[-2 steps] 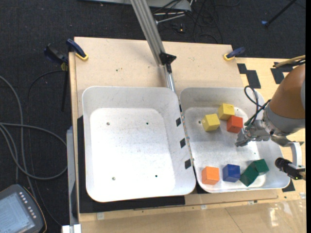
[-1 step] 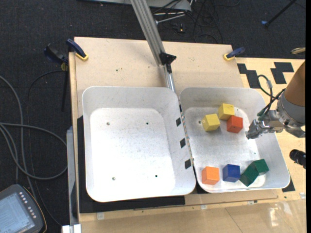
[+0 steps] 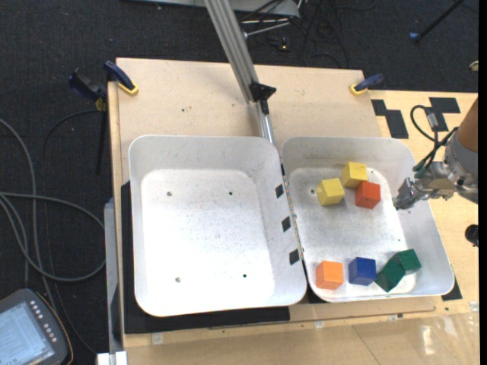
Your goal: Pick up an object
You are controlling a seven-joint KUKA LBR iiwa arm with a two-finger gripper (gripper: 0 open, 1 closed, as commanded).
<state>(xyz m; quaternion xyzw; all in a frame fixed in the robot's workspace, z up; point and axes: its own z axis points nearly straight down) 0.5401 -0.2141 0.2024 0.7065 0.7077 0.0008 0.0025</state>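
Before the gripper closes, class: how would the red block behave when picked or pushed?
The red block has flat faces and looks rigid, so it should slide, not roll. It seems to touch a yellow block, so a push would probably shift both. It is small, likely light.

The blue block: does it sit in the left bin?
No, the blue block lies in the right bin, near its front edge between an orange block and a green block.

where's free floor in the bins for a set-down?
Left bin: whole floor bare. Right bin: bare middle strip between the yellow cubes and red cube above and the orange, blue, green blocks along the near wall. Crowded there, and by the gripper.
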